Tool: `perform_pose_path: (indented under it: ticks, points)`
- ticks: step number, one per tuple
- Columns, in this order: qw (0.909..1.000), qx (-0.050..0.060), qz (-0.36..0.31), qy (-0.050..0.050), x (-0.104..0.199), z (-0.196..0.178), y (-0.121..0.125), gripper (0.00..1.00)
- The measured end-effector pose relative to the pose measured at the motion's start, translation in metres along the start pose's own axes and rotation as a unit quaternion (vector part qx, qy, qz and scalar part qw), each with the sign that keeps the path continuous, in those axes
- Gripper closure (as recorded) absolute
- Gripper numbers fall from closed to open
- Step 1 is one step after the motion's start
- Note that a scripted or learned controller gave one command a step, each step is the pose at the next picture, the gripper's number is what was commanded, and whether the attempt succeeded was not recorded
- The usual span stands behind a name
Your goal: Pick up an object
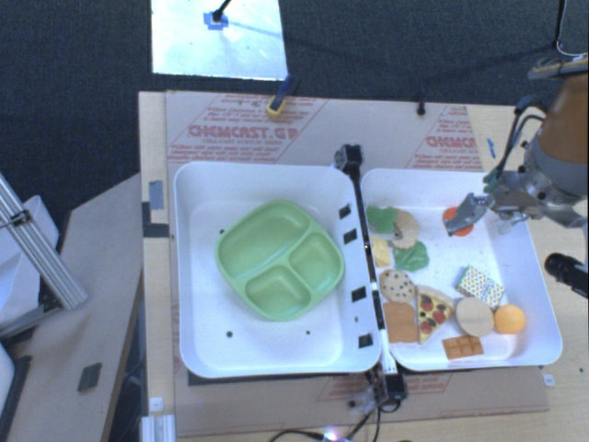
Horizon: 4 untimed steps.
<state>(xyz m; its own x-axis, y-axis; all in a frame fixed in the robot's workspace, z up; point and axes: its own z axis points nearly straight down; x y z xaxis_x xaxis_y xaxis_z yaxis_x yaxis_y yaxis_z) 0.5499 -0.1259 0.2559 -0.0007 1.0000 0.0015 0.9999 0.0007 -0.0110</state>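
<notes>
Mounted high above the counter [230, 122], fixed, looking down at a slant. Faces both white bins: left bin [198, 247] near centre of frame, right bin [525, 274] toward the right side. Set far enough back to take in the whole counter, dark floor [74, 63] beyond it, and the arm [561, 145] entering from the right.

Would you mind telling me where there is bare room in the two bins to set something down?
Left bin: bare floor rings the green divided plate, widest along its near edge and far-left corner. Right bin: a bare strip lies between the pincer and the patterned block. Crowded: the near-left part, around the pizza slice, cookie and orange ball.
</notes>
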Motion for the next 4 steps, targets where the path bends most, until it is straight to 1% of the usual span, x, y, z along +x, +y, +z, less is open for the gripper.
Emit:
perform_pose_path:
  ticks: [1, 2, 3, 4]
  points:
    - [1.0, -0.006, -0.001, -0.001, 0.0, -0.007, 0.002, 0.0]
    - [1.0, -0.006, -0.001, -0.001, 0.009, 0.048, -0.001, 0.0]
    - [1.0, -0.005, 0.0, 0.0, 0.002, 0.092, -0.002, 0.0]
    - [1.0, -0.005, 0.0, 0.0, 0.004, 0.155, -0.002, 0.0]
